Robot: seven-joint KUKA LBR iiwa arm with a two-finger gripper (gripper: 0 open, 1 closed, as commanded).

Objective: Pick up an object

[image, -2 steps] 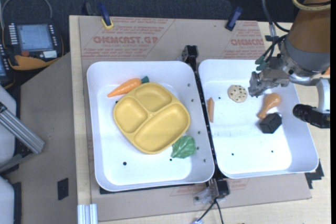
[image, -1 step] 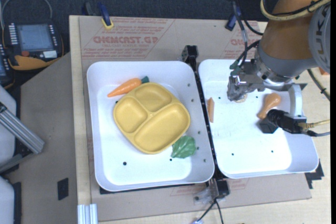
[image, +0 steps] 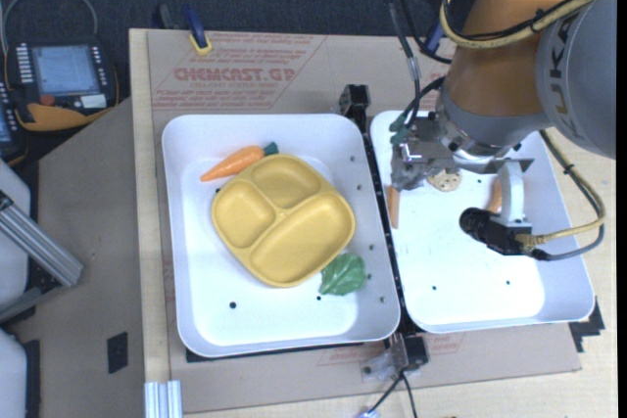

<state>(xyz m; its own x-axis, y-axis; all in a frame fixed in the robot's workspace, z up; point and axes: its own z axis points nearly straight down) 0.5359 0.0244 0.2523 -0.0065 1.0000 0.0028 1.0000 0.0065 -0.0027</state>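
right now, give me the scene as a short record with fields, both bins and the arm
left bin: yellow divided plate in the middle; toy carrot against its upper left edge; green leaf at its lower right edge
right bin: cookie near the top, an orange piece by the left wall
gripper: low over the right bin's upper left, beside the cookie
grasp: none visible

Bench [image: 147, 210] under two white bins [image: 186, 240]
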